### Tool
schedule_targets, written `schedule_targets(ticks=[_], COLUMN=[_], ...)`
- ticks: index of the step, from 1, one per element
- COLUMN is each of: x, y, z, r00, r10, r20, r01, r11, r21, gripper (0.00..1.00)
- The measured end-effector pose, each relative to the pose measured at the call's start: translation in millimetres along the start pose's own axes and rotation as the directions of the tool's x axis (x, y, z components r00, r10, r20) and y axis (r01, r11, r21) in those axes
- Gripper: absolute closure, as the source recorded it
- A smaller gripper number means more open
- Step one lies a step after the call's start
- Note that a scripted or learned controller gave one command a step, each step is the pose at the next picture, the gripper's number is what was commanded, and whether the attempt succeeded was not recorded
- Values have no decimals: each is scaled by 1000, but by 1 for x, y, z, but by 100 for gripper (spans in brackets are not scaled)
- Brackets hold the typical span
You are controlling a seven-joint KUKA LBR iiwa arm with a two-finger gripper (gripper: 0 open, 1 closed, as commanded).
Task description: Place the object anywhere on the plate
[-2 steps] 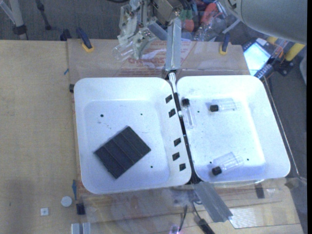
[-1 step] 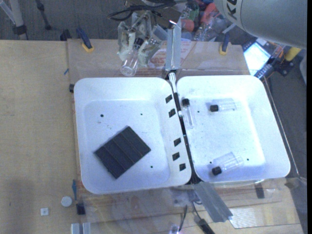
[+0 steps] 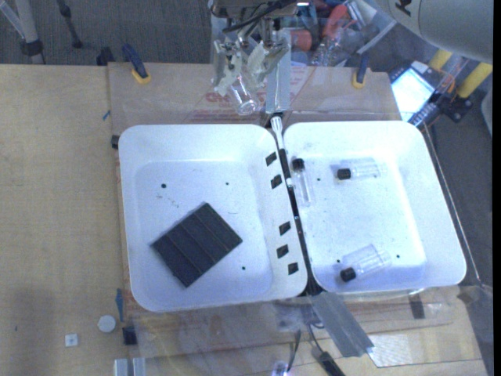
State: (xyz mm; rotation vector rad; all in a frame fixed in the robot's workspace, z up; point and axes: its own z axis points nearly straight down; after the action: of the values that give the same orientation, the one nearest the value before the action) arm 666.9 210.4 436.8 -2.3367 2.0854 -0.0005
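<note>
Left to right. The pale wooden bench [image 3: 55,210] runs off the left edge, with a small white disc [image 3: 104,323] near its front corner (the grey floor behind it is cut off at the top). The left bin [image 3: 141,155] holds the dark ridged plate [image 3: 196,243], lying flat and turned at an angle, with nothing on it. A row of black tabs [image 3: 280,214] marks the seam where the two bins meet. Above the seam, over the back rims, hangs my gripper [image 3: 249,73]. Glare and cables blur it, so I cannot tell whether it is apart or clamped. A clear shape [image 3: 243,100] shows at its tip, too faint to name. In the right bin [image 3: 438,233] lie three clear vials with black caps: one against the seam [image 3: 300,180], one at the back [image 3: 358,171], one at the front [image 3: 363,262], all well apart from the plate. My grey arm [image 3: 438,6] is cropped at the upper right.
</note>
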Motion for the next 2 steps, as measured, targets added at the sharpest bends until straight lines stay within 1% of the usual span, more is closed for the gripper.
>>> schedule_targets(ticks=[1, 2], x=[-15, -15], y=[-1, -1], z=[1, 1], r00=[870, 613], r10=[-494, -790], r20=[1, 3], r01=[494, 790], r11=[870, 613], r21=[-2, -1], gripper=[100, 100])
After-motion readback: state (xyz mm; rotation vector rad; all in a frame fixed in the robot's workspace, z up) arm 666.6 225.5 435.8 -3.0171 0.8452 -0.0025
